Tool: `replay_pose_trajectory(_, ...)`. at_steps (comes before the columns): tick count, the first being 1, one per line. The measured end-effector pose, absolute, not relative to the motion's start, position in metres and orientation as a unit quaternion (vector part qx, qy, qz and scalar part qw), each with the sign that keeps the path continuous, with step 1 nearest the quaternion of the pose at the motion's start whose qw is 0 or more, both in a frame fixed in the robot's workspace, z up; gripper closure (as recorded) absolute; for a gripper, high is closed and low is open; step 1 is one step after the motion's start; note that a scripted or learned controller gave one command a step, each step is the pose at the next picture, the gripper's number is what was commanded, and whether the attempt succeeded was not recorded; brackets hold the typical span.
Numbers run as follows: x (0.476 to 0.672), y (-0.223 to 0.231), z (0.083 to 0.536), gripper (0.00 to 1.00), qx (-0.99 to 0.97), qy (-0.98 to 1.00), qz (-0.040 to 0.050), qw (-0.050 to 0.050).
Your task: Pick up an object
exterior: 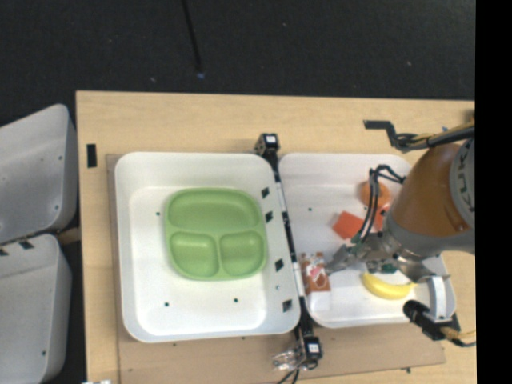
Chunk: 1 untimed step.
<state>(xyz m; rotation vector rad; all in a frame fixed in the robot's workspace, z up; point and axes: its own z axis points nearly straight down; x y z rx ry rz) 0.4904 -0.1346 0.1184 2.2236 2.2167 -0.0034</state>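
Well, nearest me, at five o'clock in the right bin (320, 178), lies a banana (388, 287): light, soft, easily bruised, best pinched mid-curve. The gripper (340, 260) hovers at its ten o'clock, near a small packet (317, 275); its opening I cannot tell. Farther back, an orange block (347, 225).

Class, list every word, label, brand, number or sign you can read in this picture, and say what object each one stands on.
No text can be read.
Small red and white packet by the right bin's left wall: it carries printing, too blurred to read.
Green divided plate, yellow banana and orange block: no markings visible.
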Motion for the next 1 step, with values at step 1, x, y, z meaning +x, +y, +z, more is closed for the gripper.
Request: replay_pose_trajectory(1,0.4917,-0.1346,0.1307,1.00,0.710,0.704,0.0009,0.001)
